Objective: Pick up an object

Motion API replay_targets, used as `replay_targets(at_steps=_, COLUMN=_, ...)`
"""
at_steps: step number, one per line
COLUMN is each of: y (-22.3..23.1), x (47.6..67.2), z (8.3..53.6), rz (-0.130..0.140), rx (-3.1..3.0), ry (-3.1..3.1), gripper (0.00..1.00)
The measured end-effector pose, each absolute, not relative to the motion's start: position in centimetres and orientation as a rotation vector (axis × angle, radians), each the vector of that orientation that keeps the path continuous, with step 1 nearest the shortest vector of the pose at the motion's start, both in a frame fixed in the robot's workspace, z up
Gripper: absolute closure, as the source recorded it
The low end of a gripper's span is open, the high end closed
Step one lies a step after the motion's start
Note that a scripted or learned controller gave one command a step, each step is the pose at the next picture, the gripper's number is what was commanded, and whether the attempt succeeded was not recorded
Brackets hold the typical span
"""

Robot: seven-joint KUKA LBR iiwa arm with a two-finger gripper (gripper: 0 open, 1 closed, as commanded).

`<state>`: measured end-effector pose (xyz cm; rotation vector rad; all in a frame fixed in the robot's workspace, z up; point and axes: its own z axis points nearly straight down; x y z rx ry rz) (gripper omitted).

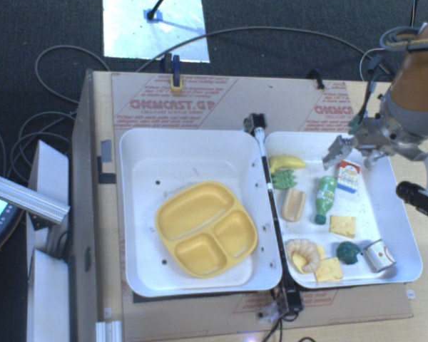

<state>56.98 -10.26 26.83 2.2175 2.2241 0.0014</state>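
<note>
One board under the bins reads "CHEMCAST GP" in red.

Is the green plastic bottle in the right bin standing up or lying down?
Lying down. The green plastic bottle rests flat on the floor of the right white bin, its full side showing, with its cap end toward the near edge.

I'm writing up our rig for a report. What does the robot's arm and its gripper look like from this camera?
The arm has a broad orange band, with grey metal casing below it at the wrist. Dark cables loop beside its upper part. The gripper is grey metal, with slim pale fingers pointing to the camera's left. A small teal-green spot shows at the wrist.
</note>
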Motion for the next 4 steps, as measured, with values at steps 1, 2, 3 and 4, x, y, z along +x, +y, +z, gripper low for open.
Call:
replay_targets(at_steps=1, y=-13.2, x=57.1, z=17.7, rz=-0.001, rx=2.220, ry=2.223, gripper=0.00)
replay_targets(at_steps=2, y=-13.6, x=55.8, z=8.4, rz=0.001, rx=2.219, ry=2.222, gripper=0.00)
replay_targets(at_steps=3, y=-13.6, x=55.9, z=9.5, rz=0.003, rx=2.218, ry=2.221, gripper=1.00)
replay_targets(at_steps=4, y=-4.4, x=58.1, z=18.5, rz=0.005, rx=2.216, ry=2.225, gripper=1.00)
